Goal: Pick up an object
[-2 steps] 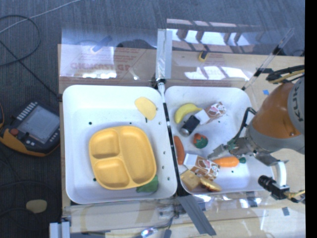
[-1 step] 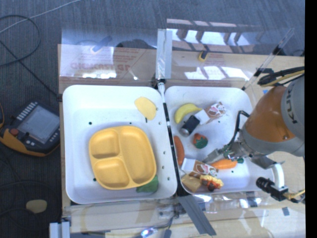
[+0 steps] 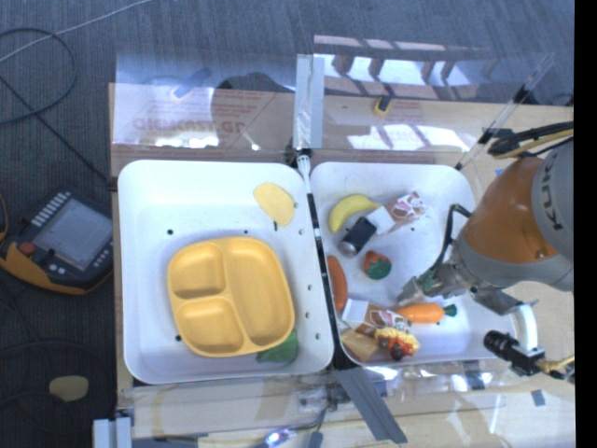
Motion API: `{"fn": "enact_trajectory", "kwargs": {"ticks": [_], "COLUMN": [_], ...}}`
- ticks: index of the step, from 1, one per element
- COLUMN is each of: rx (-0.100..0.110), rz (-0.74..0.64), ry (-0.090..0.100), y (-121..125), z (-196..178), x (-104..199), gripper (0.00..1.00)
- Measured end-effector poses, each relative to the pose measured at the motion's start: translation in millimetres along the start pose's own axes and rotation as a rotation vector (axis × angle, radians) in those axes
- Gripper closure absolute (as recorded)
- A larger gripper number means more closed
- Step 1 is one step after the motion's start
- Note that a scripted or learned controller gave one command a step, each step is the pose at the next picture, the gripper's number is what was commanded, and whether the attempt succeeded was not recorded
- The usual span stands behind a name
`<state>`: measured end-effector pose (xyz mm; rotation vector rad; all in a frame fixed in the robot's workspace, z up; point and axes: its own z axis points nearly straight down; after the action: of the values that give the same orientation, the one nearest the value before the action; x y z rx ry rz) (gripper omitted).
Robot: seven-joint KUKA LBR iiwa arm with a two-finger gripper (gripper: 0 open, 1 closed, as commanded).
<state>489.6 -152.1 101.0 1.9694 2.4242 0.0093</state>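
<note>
The right bin (image 3: 438,171) holds several small items: a yellow banana (image 3: 347,210), a black cylinder (image 3: 356,234), a red and green strawberry-like toy (image 3: 377,265), a small red and white packet (image 3: 407,208), an orange carrot (image 3: 425,314) and a red sausage (image 3: 337,283). My gripper (image 3: 424,287) hangs low over the bin's right half, just above the carrot and to the right of the strawberry toy. Nothing is seen held in it.
The left bin (image 3: 140,203) carries a yellow divided plate (image 3: 230,294), a pale yellow disc (image 3: 274,201) and a green piece (image 3: 280,350) peeking out from under the plate. A printed pouch (image 3: 375,320), a small toy (image 3: 398,344) and a bread-like slice (image 3: 355,346) crowd the right bin's front edge.
</note>
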Motion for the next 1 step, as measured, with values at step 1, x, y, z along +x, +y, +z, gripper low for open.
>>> {"fn": "enact_trajectory", "kwargs": {"ticks": [1], "rx": [0.001], "rz": [0.000], "ry": [0.001], "y": [-0.1], "z": [0.1], "x": [0.2], "gripper": [0.00]}}
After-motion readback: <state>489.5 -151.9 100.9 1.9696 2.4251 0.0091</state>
